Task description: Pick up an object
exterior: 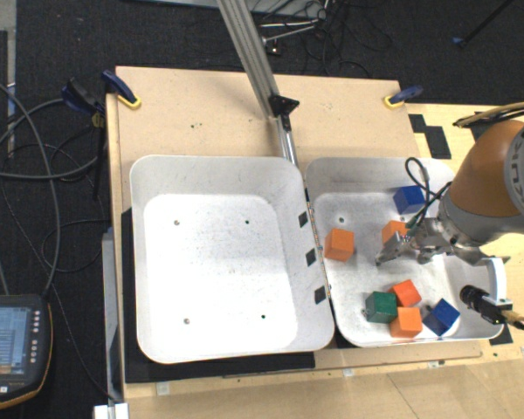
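My gripper [391,250] is low over the middle of the right bin [358,195], reaching in from the right. A small orange block [393,231] lies right against its upper side, partly hidden by it. To its left sits a larger orange block [339,244]. Behind it is a blue block [409,198]. In front lie a green block [382,306], two orange blocks [407,292] [408,321] and a blue block [440,317]. Nothing shows clearly held.
The left bin [214,256] stands beside the right one, sharing a dividing rim. A slanted metal pole [253,55] comes down to the back of the bins. Cables and a tablet [9,347] lie off the bench at the left.
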`<state>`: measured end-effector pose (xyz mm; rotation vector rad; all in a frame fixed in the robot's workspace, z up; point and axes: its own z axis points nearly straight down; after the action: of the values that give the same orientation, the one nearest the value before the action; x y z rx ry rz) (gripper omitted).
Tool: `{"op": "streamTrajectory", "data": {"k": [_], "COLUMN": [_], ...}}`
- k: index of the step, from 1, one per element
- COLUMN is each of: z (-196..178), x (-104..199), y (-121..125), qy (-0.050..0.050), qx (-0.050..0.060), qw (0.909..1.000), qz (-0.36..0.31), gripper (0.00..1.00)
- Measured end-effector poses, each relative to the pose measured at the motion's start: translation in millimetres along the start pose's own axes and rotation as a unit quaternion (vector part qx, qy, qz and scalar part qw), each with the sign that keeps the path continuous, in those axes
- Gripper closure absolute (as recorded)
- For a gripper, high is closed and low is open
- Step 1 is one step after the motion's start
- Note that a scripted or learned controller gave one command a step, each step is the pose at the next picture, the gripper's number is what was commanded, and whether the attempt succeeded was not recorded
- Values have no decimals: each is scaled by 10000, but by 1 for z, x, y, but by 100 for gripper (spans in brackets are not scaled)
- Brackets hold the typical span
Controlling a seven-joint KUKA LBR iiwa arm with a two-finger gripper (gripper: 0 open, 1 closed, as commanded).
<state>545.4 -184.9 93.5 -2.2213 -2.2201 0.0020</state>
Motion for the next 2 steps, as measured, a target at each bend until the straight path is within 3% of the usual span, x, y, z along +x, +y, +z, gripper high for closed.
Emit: {"op": "streamTrajectory", "data": {"k": [1, 2], "z": [-12, -55], "x": [0, -4], "y": [1, 1], "qy": [-2, -10], "qx": [-17, -33], "qw": [10000, 10000], "qz": [2, -4], "gripper": [100, 100]}}
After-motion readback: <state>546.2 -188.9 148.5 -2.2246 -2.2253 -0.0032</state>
